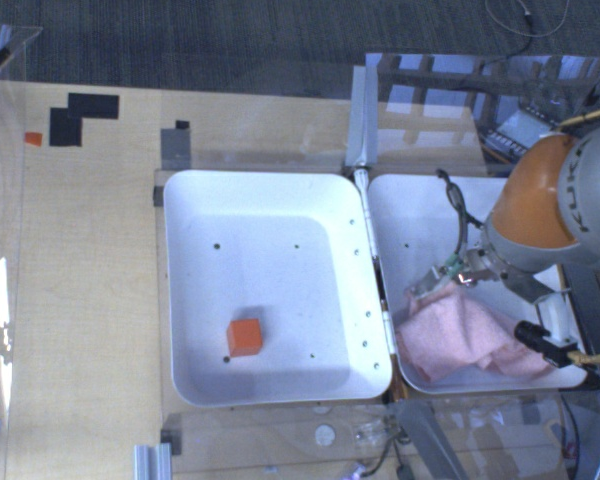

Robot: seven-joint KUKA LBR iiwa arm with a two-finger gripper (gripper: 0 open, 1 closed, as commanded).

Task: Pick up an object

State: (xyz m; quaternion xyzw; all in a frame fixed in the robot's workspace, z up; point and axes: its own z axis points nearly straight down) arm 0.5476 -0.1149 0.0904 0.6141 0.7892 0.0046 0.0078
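Note:
An orange cube [245, 337] lies in the left bin [200, 208], near its front left. A crumpled pink cloth [465, 336] fills the front of the right bin [410, 218]. My gripper [450, 272] reaches down from the right, its tip at the cloth's upper left edge, touching or just above the fabric. The arm's orange band [538, 203] hangs over the right bin's right side.
The divider between the two bins [375, 268] runs just left of the gripper. A black cable [458, 208] loops above the wrist. Metal framing [420, 98] stands behind the right bin. Black and orange markers [75, 118] sit on the bench at far left.

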